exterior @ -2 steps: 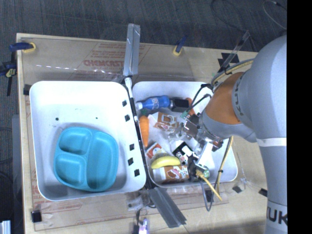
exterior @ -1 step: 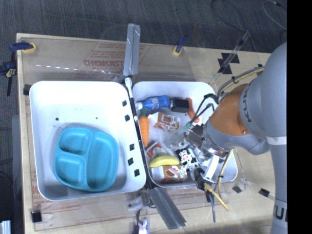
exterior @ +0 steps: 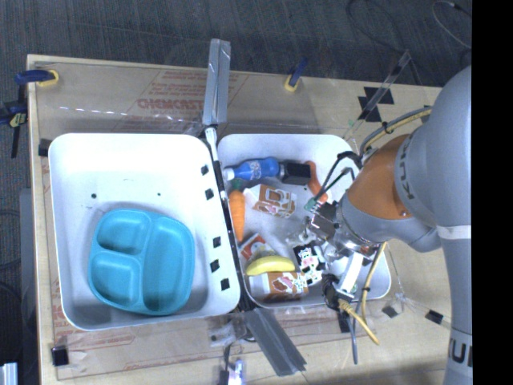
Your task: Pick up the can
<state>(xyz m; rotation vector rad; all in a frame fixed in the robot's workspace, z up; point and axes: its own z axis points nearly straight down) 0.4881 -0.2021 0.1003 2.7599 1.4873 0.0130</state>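
Plywood bench on dark carpet, two white bins side by side. Left bin holds a blue divided plate. Right bin: bottle, carrot, banana. Can lies on its side at the near wall, long axis left-right, just left of the gripper. Finger state cannot be told.

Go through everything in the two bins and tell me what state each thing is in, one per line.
blue tray: lying flat in the left bin, nothing in its compartments
bottle: lying on its side at the back of the right bin
carrot: lying along the divider
banana: lying flat, unpeeled
can: on its side near the front wall
gripper: low in the right bin, beside the can
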